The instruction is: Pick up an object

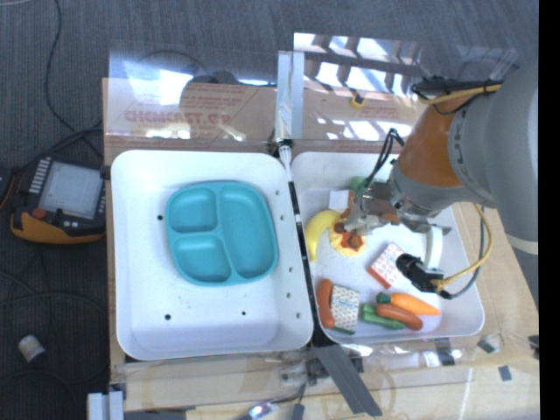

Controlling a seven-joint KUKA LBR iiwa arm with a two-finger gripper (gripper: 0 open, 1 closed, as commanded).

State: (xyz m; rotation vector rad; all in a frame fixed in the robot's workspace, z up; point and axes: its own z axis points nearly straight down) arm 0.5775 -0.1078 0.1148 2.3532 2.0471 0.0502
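Nearest the camera, along the front wall of the right bin (pixel 464 322), lay a toy carrot (pixel 409 304) with a green piece (pixel 385 318) just beside it, and to their left a patterned packet (pixel 345 305) touching a red-orange item (pixel 325 303). Behind these, a small red-and-white box (pixel 386 264) lay tilted near the bin's middle. Further back, a yellow banana-shaped toy (pixel 320 230) rested against the bin's left wall, with a yellow and red object (pixel 347 243) just beside it. The gripper (pixel 357 221) stood directly over that object, at or very close to it; whether its jaws were open or closed could not be told, and no item was seen held. The grey arm (pixel 490 147) with its orange band (pixel 433 151) entered from the right. The left bin (pixel 140 234) held a teal divided plate (pixel 220 233), lying flat. Beyond both bins stood cardboard (pixel 192 116).
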